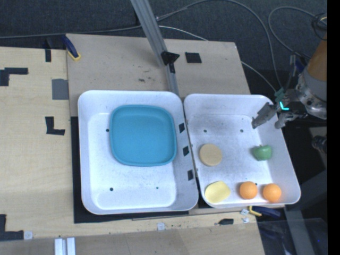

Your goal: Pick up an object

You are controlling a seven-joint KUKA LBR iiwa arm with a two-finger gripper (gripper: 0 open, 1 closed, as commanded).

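The gripper [271,118] hung open and empty over the right bin [228,104], approaching; next, descend onto the green object [262,152].

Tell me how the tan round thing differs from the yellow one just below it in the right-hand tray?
The tan disc is beige, while the yellow piece is pale lemon. The tan disc looks a neat circle; the yellow piece is wider and more of an oval. The tan disc lies out on the floor of the right bin, while the yellow piece sits against its near wall. Both lie apart from the gripper, untouched.
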